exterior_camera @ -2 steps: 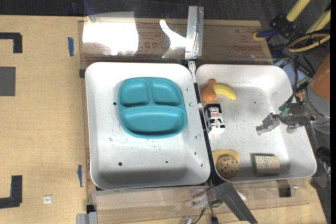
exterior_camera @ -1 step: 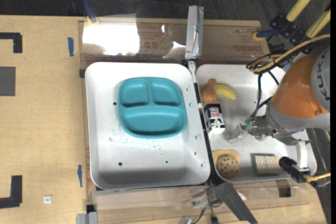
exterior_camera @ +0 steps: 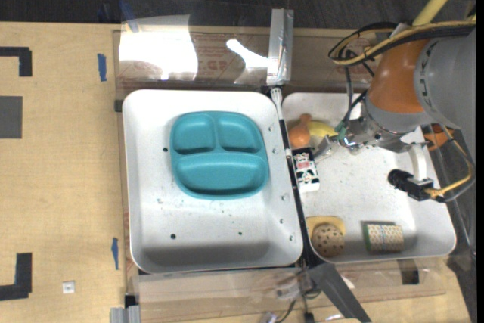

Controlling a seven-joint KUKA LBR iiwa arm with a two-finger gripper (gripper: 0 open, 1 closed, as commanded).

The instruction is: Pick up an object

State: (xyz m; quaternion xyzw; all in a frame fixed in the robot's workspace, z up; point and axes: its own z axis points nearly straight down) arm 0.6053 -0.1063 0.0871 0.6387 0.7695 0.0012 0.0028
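The closest thing to a pick was a small yellow piece [exterior_camera: 321, 130] in the far left corner of the right bin [exterior_camera: 370, 189], touching an orange piece [exterior_camera: 300, 134] on its left. Both looked like toy fruit, though they were too small to say for sure. The gripper [exterior_camera: 338, 138] sat just beside the yellow piece on its right, low in the bin. Honestly there was no telling whether it was clenched or released, and nothing could be seen held in it. The grey arm with its orange band [exterior_camera: 393, 83] came in over the bin's far right corner.

Just in front of the orange piece, a little black and white box [exterior_camera: 305, 169] lay along the bin's left wall. Along the near wall were a round tan ball with dark dots [exterior_camera: 327, 236] and, a bit to its right and apart from it, a green and tan roll [exterior_camera: 383, 236] lying on its side.

The left bin [exterior_camera: 144, 185] held a teal divided plate [exterior_camera: 219, 153], flat, sitting toward the far half of the bin.

Behind that bin a clear plastic sheet [exterior_camera: 197, 49] caught the glare. The tan worktop [exterior_camera: 60, 163] stretched off to the left, with black corner marks and a few bits of blue tape [exterior_camera: 101, 66].
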